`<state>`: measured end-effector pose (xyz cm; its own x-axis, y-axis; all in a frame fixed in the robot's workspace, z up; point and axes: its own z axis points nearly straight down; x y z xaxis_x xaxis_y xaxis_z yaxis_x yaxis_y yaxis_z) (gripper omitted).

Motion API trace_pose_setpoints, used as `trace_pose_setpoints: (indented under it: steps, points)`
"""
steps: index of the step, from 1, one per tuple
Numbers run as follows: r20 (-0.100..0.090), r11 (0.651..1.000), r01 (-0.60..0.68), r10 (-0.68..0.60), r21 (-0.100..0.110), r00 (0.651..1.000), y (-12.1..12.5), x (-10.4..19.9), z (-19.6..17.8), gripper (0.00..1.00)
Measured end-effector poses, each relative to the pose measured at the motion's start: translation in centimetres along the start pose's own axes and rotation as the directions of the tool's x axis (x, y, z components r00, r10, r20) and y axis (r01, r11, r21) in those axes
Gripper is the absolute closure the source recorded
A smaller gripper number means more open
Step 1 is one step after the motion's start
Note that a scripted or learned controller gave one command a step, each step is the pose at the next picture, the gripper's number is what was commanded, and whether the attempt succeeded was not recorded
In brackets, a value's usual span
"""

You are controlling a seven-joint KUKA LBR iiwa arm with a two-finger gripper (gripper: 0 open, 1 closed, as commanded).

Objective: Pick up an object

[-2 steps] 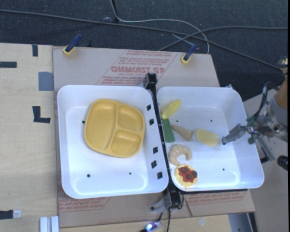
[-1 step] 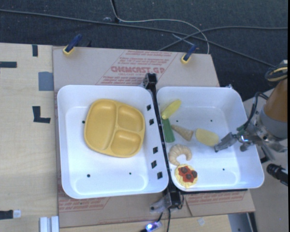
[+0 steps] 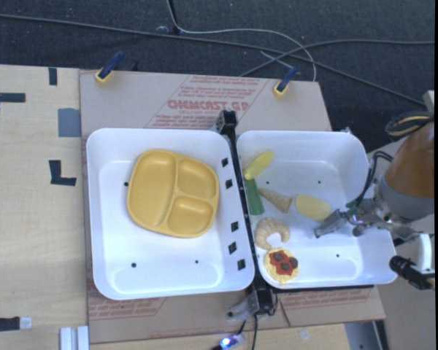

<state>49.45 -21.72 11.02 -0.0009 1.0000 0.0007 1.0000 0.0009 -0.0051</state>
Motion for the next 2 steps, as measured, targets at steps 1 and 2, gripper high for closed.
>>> trace_pose_setpoints:
  steps: [1, 2]
  points:
    - [0.002, 1.000, 0.000, 0.000, -0.004, 1.000, 0.0, 0.0, 2.6, 0.00]
    - [0.006, 1.000, 0.000, 0.000, -0.010, 1.000, 0.2, -0.1, 1.4, 1.00]
